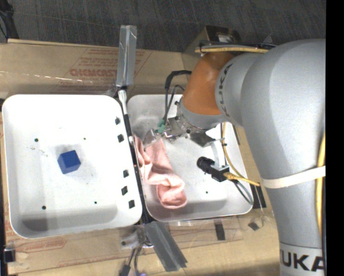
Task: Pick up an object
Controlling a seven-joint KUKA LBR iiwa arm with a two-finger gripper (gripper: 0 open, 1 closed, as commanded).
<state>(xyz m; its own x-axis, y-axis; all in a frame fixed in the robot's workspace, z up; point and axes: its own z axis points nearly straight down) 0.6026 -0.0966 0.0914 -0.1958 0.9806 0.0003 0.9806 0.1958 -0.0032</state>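
A pink cloth (162, 173) lies crumpled along the left side of the right bin (229, 203), its bunched end toward the front. My gripper (158, 132) is low in that bin, right at the cloth's upper end, with the orange-banded wrist behind it. A blue cube (69, 161) rests in the left bin (22, 117), well away from the gripper.
The grey arm covers the right bin's right side and back. A black cable fitting (211, 168) with a yellow lead hangs over the bin floor. A metal divider bar (126, 59) runs between the bins, and brown cardboard (51, 68) lies behind them.
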